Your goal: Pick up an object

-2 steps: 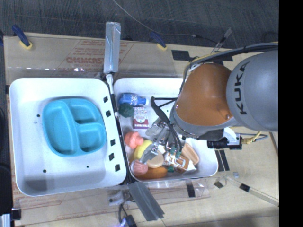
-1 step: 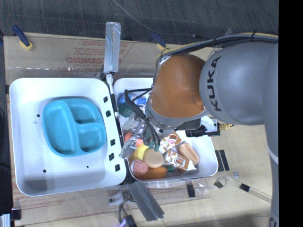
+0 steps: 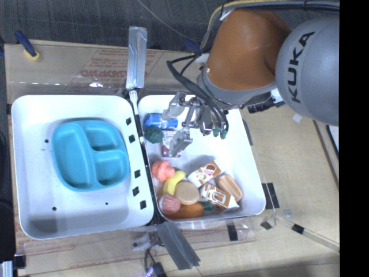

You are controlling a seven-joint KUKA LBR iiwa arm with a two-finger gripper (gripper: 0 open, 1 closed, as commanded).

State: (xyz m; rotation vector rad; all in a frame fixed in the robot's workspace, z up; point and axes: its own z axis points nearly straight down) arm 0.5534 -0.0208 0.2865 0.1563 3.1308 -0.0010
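White plastic makes up the 2 shallow bins that sit side by side on the bench (image 3: 300, 172). The left bin (image 3: 29, 172) carries 1 blue tray (image 3: 89, 153) with 3 compartments, lying near its middle. The right bin (image 3: 245, 149) carries the small things. At its far-left corner lie 1 blue can (image 3: 153, 120) and, touching it on the near side, 1 dark green ball (image 3: 153, 134). Along its near edge sits a crowded heap: 1 pink toy (image 3: 162, 169), 1 yellow piece (image 3: 172, 183), 1 tan round disc (image 3: 187, 193), 1 pink round piece (image 3: 170, 203), 1 orange piece (image 3: 187, 212) under the disc, 2 brown-and-white packets (image 3: 209, 183) and 1 bread roll (image 3: 229, 187).

The grey arm (image 3: 305, 68) with its orange band (image 3: 245, 51) reaches in from the bench's right edge. Its claw (image 3: 183, 133) hangs over the far half of the right bin, just beside the can and ball. A small pale wrapped packet (image 3: 172, 144) shows right below the claw, but I cannot tell how far open the claw is, nor whether it has hold of that packet.
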